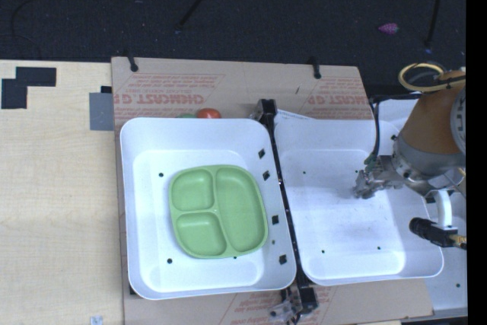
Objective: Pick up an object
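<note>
**Gripper low in the right bin, plate waiting in the left**

The gripper point(368, 185) sits over the right bin point(335, 255) — finger state I cannot tell. The green divided plate point(218, 210) lies flat in the left bin point(144, 164), well apart. It looks light, rigid, slick plastic — best pinched at its raised rim.
</note>
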